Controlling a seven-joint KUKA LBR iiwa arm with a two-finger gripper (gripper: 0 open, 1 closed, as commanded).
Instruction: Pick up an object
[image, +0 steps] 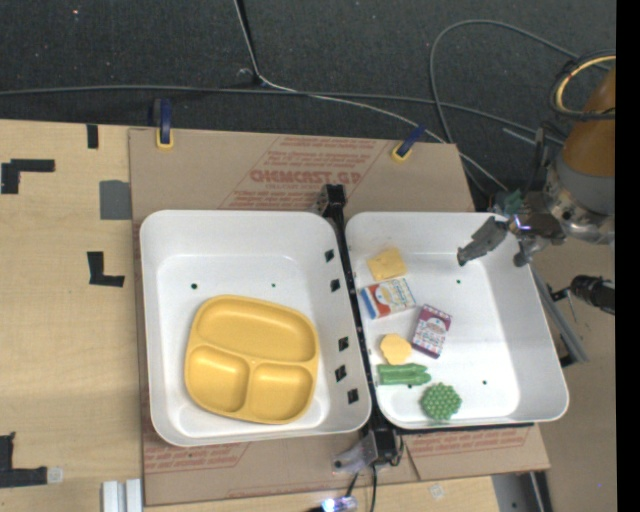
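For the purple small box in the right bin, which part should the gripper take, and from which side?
Take the purple box across its narrower width, coming from above. It lies flat, slightly tilted, with free floor to its right; the yellow piece sits close at its lower left, so probably avoid that corner.

red print "CHEMCAST GP" on cardboard sheet (300, 175), upside down

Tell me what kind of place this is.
Most likely a robotics lab bench set up for grasping trials: two white bins clamped on a cardboard sheet, toy food such as a green broccoli piece, and a robot gripper hanging over the right bin.
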